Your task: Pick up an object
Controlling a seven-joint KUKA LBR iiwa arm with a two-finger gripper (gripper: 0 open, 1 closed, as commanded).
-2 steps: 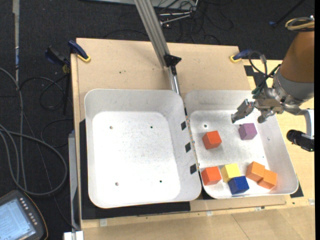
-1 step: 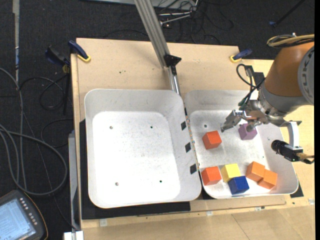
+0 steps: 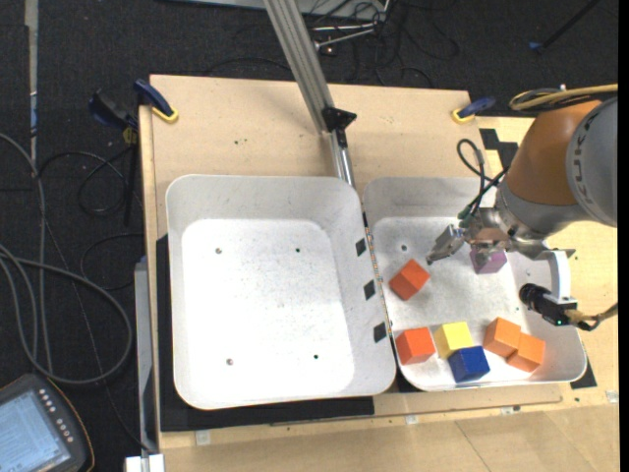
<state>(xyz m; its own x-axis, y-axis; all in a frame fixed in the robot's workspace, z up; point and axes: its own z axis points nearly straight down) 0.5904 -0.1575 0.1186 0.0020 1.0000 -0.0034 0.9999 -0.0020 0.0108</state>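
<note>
My gripper (image 3: 464, 246) hangs over the back half of the right bin (image 3: 393, 205), under the grey arm with its orange band. A small purple block (image 3: 489, 260) lies right under the gripper's right side, partly covered by it; whether it is touched I cannot tell. An orange cube (image 3: 410, 280) sits tilted on the bin floor just left and in front of the gripper. Along the front of the bin lie a red-orange cube (image 3: 417, 344), a yellow cube (image 3: 455, 336), a blue cube (image 3: 470, 364) and two orange blocks (image 3: 516, 343).
The left bin (image 3: 177, 264) adjoins the right one along a shared rim. A metal pole (image 3: 300, 52) slants in from the back to the bins' junction. Clamps sit at the bench's back corners. Cables trail by the arm at the right.
</note>
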